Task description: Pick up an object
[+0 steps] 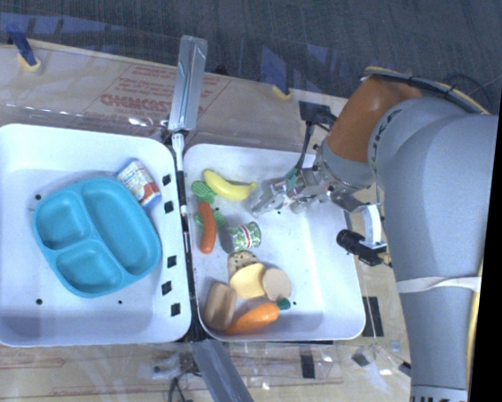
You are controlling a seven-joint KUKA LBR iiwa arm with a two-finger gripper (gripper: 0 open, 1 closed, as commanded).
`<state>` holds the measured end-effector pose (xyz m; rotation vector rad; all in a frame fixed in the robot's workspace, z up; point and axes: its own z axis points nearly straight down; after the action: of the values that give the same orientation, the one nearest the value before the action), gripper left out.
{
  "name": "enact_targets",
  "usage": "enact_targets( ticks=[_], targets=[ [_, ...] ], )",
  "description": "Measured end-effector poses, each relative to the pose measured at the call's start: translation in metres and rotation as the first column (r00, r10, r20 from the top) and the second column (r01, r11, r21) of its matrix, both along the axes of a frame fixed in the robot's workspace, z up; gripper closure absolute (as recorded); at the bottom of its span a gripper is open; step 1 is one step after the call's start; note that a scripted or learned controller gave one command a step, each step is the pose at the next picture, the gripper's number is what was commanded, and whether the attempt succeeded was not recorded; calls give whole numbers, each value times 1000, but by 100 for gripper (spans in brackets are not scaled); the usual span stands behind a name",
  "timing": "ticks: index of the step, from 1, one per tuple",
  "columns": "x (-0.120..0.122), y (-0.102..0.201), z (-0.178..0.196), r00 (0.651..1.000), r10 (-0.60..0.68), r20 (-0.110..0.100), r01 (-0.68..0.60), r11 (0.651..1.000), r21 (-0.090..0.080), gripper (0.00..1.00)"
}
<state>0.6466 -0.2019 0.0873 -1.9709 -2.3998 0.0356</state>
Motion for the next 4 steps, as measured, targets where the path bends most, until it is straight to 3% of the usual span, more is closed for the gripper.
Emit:
enact_targets(
  ticks=[1, 2, 3, 4],
  targets=[
    [-1, 11, 0, 1000, 21, 1, -21, 1000, -5, 0],
    [-51, 32, 4, 983, 179, 40, -179, 984, -4, 0],
    [-83, -7, 5, 998, -39, 39, 39, 999, -5, 0],
    [-28, 58, 5, 999, -10, 41, 11, 1000, -3, 0]
  ],
)
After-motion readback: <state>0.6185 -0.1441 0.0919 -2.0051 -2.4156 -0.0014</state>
